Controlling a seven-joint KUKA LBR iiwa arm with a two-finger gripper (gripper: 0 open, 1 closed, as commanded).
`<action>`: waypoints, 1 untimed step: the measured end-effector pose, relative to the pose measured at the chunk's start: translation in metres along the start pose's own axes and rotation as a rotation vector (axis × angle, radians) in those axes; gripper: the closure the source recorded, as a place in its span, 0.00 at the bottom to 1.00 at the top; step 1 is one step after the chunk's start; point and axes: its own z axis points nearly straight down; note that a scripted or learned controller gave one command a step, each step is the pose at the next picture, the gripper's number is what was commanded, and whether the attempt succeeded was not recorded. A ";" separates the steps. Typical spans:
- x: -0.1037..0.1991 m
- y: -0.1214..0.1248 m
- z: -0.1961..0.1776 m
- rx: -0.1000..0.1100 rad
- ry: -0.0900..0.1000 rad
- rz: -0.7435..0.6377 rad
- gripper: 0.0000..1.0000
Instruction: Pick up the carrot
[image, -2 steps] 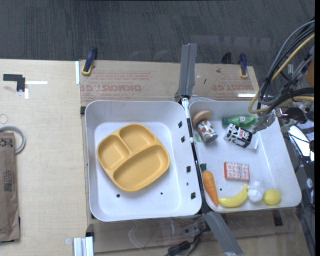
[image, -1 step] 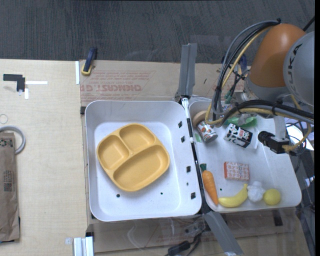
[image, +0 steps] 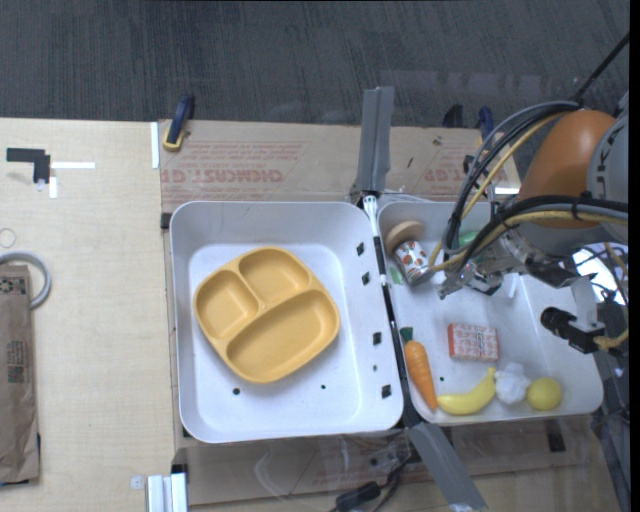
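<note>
The orange carrot lies in the right bin, against its left wall near the front, green end pointing to the back. My gripper hangs over the back middle of that bin, beyond the carrot and a little to its right, well apart from it. Cables and the grey wrist cover most of the gripper. The orange band of the arm sits above it at the right.
A yellow banana touches the carrot's tip; a white lump and a lemon follow to the right. A red-and-white packet lies mid-bin, a small can at back left. The left bin holds a yellow divided plate.
</note>
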 end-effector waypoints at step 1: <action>0.008 0.027 -0.006 -0.002 -0.001 0.016 0.00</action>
